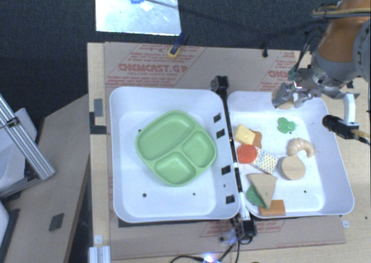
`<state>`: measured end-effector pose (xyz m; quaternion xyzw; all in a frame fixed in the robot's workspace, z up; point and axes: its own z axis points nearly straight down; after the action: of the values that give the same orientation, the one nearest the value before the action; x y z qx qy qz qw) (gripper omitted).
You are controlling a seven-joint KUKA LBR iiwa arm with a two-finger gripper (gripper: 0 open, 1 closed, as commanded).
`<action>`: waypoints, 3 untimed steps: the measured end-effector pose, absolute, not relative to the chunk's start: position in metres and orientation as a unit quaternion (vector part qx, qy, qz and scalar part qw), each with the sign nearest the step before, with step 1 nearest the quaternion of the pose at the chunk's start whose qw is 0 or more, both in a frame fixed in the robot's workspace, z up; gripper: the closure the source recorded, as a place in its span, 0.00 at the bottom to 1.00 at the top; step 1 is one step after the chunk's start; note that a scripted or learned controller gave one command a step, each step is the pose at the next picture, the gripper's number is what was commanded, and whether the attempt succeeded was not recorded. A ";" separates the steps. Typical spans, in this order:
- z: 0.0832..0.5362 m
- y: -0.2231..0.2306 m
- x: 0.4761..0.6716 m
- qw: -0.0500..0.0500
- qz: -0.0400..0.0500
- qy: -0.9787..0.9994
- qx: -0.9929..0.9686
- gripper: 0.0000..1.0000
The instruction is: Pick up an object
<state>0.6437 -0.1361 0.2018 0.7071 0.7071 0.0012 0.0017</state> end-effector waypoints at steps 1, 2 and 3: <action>0.226 -0.136 0.645 0.001 0.001 0.708 0.706 1.00; 0.228 -0.084 0.618 0.000 0.000 0.709 0.705 1.00; 0.224 -0.068 0.612 0.000 0.000 0.709 0.705 1.00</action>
<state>0.6120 -0.0683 0.2240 0.7052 0.7090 0.0001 0.0003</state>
